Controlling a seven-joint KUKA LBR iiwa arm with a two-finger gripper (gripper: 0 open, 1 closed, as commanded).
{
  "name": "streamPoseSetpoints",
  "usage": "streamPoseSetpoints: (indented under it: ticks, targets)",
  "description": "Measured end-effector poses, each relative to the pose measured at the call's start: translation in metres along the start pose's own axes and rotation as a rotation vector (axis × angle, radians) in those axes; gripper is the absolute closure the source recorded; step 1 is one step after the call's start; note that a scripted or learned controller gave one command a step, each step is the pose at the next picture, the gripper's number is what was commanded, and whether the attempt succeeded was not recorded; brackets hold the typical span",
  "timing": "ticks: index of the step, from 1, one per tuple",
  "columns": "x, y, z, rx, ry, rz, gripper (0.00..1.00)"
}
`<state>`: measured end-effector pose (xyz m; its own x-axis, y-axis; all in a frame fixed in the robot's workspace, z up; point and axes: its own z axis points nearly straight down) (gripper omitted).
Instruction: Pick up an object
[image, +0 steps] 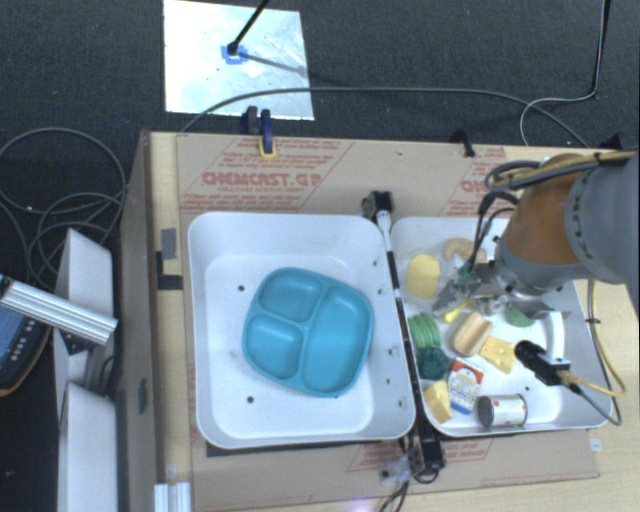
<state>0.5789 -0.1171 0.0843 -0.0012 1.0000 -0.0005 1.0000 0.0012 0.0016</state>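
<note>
Here, grey arm with orange band reaches into right white bin (575, 300), gripper (470, 290) low among small toy foods near pale yellow lemon-shaped piece (424, 273); finger state unclear. Left white bin (215, 300) holds blue sectioned plastic plate (305, 330).

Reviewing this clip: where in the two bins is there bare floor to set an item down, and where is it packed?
Left bin: bare white floor rings the blue divided plate, widest along the left wall and the near-left corner. Right bin: crowded with small items, including a yellow lemon-like piece, green pieces and a small can, with the gripper working among them.
</note>
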Motion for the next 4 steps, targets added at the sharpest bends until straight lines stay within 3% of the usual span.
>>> streamPoseSetpoints:
  ticks: [1, 2, 3, 4]
  targets:
    - [0.000, 0.000, -0.011, -0.001, 0.000, 0.000, 1.00]
    - [0.055, -0.040, -0.128, -0.003, 0.001, -0.002, 1.00]
    - [0.012, -0.033, -0.147, -0.001, -0.001, 0.000, 1.00]
    - [0.013, -0.033, -0.146, -0.001, 0.000, 0.000, 0.00]
